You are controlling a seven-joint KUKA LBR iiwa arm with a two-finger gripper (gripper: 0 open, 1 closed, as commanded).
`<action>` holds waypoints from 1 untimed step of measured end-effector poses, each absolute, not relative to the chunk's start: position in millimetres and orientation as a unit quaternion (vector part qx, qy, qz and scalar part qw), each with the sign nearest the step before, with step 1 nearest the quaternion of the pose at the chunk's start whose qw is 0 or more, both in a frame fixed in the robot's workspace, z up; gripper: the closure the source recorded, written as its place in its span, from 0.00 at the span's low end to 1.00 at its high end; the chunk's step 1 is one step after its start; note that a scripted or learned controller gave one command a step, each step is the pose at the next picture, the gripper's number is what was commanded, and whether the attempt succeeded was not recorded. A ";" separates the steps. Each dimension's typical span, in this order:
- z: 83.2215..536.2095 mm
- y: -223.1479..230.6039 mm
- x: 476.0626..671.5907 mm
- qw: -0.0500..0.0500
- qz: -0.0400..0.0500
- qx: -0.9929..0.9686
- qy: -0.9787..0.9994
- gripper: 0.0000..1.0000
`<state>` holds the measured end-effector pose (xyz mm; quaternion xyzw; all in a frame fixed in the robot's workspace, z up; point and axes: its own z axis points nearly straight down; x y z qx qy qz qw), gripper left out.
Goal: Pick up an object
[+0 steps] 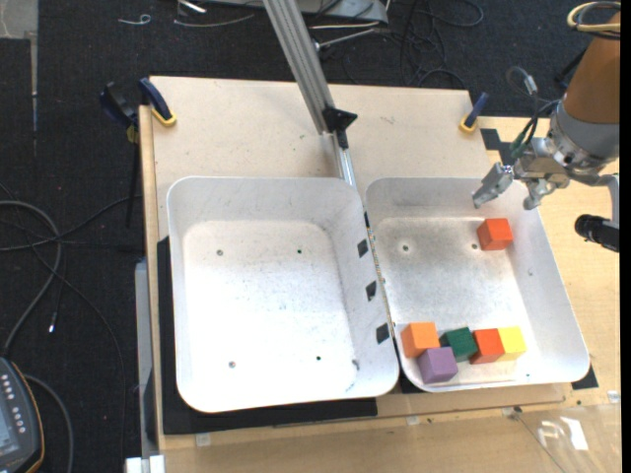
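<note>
Overhead, the jaws are hanging spread and empty above the right bin, just up from a lone orange cube, probably lining up on it since it is sitting apart. Five more cubes are crowding the near wall; most of the arm is running off frame.

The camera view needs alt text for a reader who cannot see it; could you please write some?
A grey robot arm's open gripper hangs above a lone orange cube in the right white bin. Five more cubes, orange, purple, green, red-orange and yellow, cluster at that bin's near edge. The left white bin sits alongside.
</note>
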<state>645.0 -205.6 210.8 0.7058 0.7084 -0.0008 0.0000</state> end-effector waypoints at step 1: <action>124.9 -222.8 643.2 0.013 0.006 0.705 0.709 0.00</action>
